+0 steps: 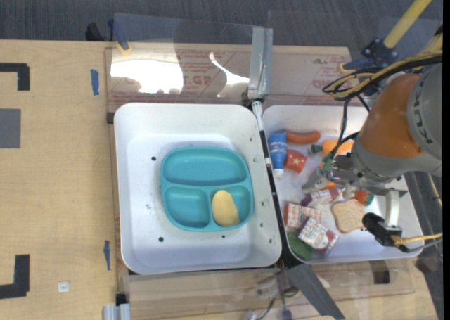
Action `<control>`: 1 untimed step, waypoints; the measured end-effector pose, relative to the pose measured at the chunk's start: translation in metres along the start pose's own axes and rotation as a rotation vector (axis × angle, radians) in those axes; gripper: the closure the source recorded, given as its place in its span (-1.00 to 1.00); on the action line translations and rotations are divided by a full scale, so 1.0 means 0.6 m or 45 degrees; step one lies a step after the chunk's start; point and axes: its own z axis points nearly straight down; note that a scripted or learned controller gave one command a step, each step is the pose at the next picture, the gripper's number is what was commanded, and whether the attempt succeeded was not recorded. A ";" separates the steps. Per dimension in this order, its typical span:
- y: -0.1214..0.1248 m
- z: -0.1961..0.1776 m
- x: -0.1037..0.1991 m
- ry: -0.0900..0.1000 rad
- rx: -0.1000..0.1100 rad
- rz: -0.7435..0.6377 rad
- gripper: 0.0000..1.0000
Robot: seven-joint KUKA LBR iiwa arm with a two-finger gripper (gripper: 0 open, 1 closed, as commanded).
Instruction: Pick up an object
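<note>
Arm low over the cluttered right white bin (415, 241).
Pincer (336, 179) buried in toys, grip impossible to tell; flat tan bread-slice toy (346, 216) just below it, red sausage toy (304, 137) above.

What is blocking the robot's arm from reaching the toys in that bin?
Nothing visible. The arm hangs directly over the right bin, above the packed pile of toys; nothing lies between them.

The arm (397, 129) hides the pincer and part of the right bin (351, 252).
</note>
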 end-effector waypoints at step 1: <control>0.041 -0.130 0.038 -0.002 -0.005 0.461 -1.00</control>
